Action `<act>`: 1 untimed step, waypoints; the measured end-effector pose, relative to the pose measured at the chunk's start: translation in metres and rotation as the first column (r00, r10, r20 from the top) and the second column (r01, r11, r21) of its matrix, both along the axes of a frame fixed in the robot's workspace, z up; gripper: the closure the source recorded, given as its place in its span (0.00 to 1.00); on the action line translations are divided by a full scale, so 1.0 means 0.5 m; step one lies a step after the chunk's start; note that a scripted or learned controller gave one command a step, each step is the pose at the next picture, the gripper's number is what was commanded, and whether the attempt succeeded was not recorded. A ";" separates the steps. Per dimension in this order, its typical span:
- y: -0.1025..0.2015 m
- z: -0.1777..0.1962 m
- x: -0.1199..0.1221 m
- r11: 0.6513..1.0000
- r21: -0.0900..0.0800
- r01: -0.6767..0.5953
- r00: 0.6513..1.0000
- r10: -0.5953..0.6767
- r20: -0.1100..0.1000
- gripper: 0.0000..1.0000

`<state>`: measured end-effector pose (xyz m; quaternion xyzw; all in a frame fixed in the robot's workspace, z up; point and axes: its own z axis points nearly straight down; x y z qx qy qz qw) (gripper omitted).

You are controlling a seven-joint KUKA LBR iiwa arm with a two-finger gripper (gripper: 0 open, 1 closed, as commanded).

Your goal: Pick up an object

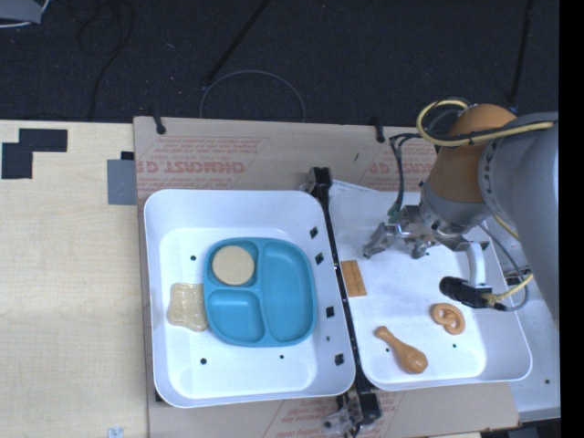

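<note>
Tan spoon-shaped toy (401, 349) lay nearest you in right bin (511, 368), pretzel-like ring (448, 318) just beyond to right. Farther back, gripper (399, 242) hovered over bare bin floor, fingers spread, gripping nothing. Your best move was probably to bring it nearward, centre over one piece, straddle narrow part, descend straight. Blue tray (274, 322) sat in left bin (173, 372).

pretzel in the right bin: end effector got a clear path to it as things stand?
Probably yes. The small tan pretzel-shaped piece lies flat on the open floor of the right white bin, apart from the tan drumstick-shaped piece. The end effector hangs over the same bin, nothing between them.
</note>
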<state>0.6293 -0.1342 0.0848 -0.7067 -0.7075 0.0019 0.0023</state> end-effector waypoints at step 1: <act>-0.001 0.024 0.000 1.000 0.000 0.001 1.000 -0.001 0.000 1.00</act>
